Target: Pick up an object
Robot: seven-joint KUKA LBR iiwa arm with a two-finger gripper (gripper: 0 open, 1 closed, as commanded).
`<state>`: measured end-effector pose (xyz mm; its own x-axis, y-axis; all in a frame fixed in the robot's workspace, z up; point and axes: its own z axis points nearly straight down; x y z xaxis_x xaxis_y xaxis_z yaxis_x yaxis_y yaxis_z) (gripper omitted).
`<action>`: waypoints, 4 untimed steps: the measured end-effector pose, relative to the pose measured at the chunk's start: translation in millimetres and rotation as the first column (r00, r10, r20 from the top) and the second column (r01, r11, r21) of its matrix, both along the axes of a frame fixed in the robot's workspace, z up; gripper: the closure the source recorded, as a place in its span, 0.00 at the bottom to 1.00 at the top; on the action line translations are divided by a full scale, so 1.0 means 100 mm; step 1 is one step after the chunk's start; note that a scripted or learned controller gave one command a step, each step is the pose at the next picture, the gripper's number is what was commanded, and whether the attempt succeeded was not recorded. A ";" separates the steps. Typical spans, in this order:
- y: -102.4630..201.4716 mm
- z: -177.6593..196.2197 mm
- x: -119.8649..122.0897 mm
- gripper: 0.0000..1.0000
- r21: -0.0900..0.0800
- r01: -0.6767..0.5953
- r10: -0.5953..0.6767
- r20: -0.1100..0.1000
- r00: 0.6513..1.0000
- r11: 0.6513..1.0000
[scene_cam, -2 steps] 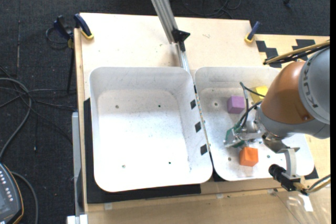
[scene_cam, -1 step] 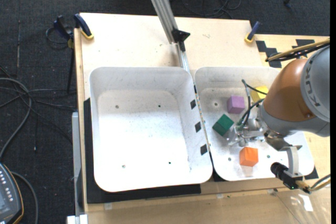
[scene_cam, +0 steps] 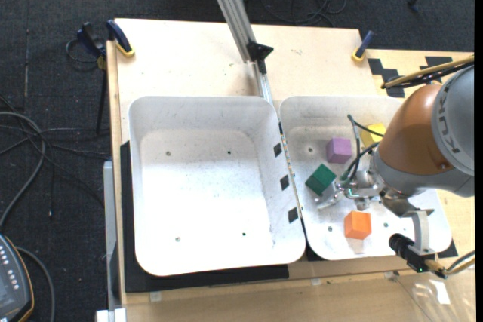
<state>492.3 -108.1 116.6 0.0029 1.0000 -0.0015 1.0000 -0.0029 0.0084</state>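
small dark green cube sits just beside the fingers.

Bright, even light is falling on the bench from above. The white bins are glowing, and the left one is looking a bit washed out. Soft, small shadows are sitting under the arm on the right. The dark floor is staying dim. Everything is looking a little grainy and soft.
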 end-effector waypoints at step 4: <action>-0.35 -0.18 1.73 0.00 -0.001 -0.008 0.008 -0.001 1.000 1.000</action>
